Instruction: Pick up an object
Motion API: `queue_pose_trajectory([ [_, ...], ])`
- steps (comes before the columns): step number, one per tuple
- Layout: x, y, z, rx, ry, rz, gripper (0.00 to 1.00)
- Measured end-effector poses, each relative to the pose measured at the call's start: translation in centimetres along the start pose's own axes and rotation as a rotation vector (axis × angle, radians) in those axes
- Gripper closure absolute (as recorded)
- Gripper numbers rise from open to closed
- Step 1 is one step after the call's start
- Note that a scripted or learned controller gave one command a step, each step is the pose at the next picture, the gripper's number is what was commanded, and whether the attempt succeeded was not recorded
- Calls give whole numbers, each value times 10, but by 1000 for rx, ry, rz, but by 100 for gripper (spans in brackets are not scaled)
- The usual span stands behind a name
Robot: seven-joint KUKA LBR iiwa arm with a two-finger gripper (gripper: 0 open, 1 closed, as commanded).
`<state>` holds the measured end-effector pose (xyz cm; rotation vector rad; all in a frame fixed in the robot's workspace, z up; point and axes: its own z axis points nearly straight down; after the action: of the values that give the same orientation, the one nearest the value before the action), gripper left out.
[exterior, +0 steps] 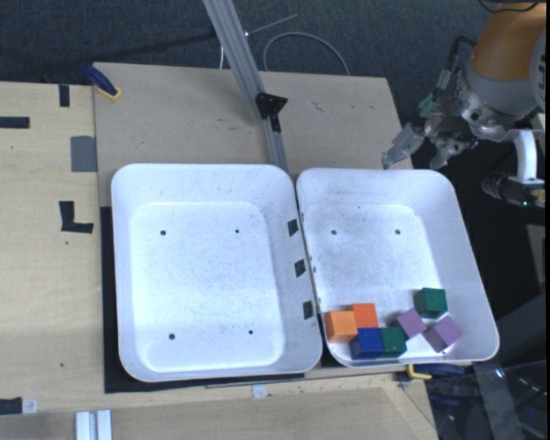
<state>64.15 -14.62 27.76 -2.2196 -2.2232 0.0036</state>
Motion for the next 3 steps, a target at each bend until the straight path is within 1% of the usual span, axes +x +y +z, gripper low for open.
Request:
queue_pose_trajectory([
  [1, 12, -4, -81, -10, 0, -1, 0],
  [2, -16, -59, -47, 4, 1, 5, 0],
  [3, 76, -29, -7, 3, 4, -7, 0],
])
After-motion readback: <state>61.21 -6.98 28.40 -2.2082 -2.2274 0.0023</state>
